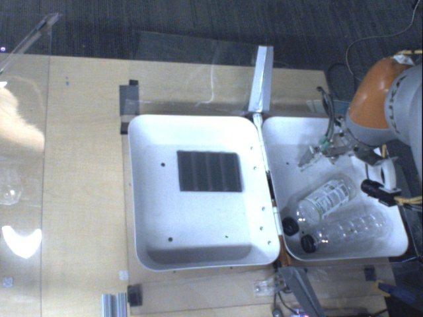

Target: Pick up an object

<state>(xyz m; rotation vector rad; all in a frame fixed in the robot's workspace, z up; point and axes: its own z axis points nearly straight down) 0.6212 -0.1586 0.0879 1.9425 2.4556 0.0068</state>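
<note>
My end effector (316, 154) is hovering in the right bin (284, 137), can't tell how it's set. Two clear bottles (324, 202) lie just toward 5 o'clock of it, black caps pointing to 8 o'clock.

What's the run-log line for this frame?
gripper: over right bin, nothing held | bottles: two clear, lying in right bin | left bin: dark grid patch
</note>
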